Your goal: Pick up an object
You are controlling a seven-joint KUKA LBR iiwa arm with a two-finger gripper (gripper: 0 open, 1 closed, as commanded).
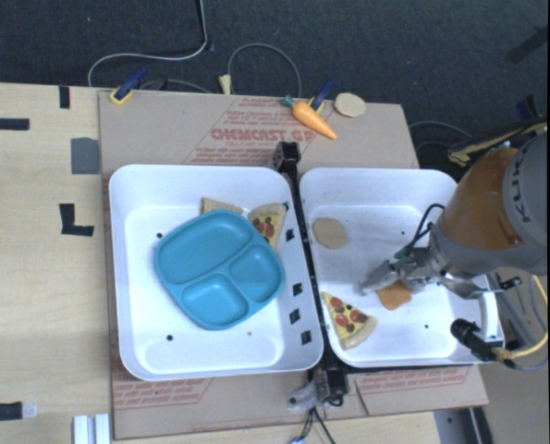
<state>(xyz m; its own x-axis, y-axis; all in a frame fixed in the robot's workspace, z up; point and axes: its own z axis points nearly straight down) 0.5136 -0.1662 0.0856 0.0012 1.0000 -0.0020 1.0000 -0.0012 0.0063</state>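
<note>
The grey arm with its orange band reaches in from three o'clock, low over the right-hand shallow white bin [376, 185], so that its two-finger gripper [385, 282] sits among the loose pieces there instead of above the crowded left bin [127, 248]. Its dark fingers [374, 281] point toward nine o'clock and look spread a little, with nothing visibly between them, though the angle makes that hard to judge firmly. Touching or just under the fingers, at their five o'clock, lies a small orange-brown toast-like piece [396, 296], which seems the likeliest target; it rests flat on the bin floor, not lifted. A toy pizza slice with red dots [348, 319] lies at the gripper's seven o'clock, near the bin's front wall, and a round tan cookie-like disc [330, 233] sits at its eleven o'clock. In the left bin a blue three-compartment plastic tray [219, 268] covers most of the floor, partly hiding flat food pieces [267, 220] at its one o'clock edge. An orange toy carrot [313, 120] lies outside on the cardboard at twelve o'clock.
</note>
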